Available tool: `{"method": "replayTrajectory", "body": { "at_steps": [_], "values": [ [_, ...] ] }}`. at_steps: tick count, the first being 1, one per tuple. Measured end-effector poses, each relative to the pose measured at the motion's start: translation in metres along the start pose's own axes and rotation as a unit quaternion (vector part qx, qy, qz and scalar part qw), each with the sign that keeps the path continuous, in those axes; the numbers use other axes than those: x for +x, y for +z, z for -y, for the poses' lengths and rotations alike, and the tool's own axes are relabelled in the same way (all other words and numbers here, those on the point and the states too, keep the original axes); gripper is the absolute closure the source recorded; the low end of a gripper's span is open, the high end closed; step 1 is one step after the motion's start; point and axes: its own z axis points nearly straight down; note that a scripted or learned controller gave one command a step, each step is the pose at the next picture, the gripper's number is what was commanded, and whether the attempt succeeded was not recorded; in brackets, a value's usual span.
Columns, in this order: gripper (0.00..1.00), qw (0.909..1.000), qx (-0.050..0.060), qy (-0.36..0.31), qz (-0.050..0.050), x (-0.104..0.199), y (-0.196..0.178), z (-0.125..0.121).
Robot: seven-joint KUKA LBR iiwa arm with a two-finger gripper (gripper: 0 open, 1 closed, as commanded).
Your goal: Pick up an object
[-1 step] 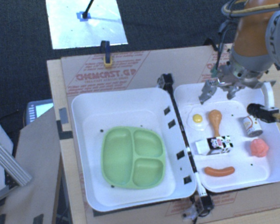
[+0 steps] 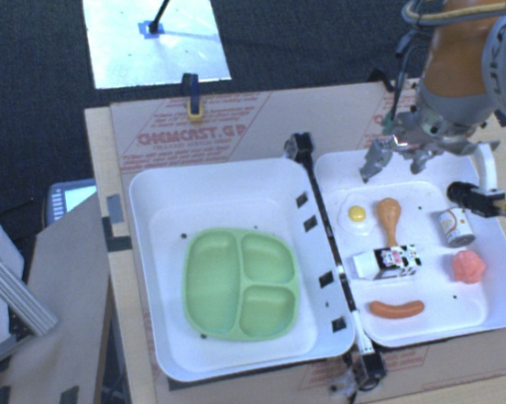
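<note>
The right bin (image 2: 503, 307) holds a fried egg (image 2: 357, 216), a chicken drumstick (image 2: 389, 217), a black-and-white milk carton (image 2: 387, 261), a small can (image 2: 456, 226), a pink lump (image 2: 468, 266) and a sausage (image 2: 397, 309). My gripper (image 2: 398, 163) hangs over the back edge of this bin, above and behind the egg and drumstick. Its two fingers are spread apart, open, with nothing between them.
The left bin (image 2: 152, 210) holds a green divided plate (image 2: 241, 283). A black divider (image 2: 324, 233) runs between the two bins. The arm comes in from the upper right, over the right bin's far corner.
</note>
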Motion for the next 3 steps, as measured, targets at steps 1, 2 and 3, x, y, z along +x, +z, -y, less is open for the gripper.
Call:
{"method": "replayTrajectory", "body": {
  "at_steps": [1,2,3],
  "values": [
    [0.0,1.0,0.001,-0.001,0.0,0.005,0.043,-0.004],
    [0.0,1.0,0.002,0.001,0.0,-0.004,0.101,-0.003],
    [0.0,1.0,0.001,0.001,0.0,-0.003,0.126,-0.003]
  ]
}}
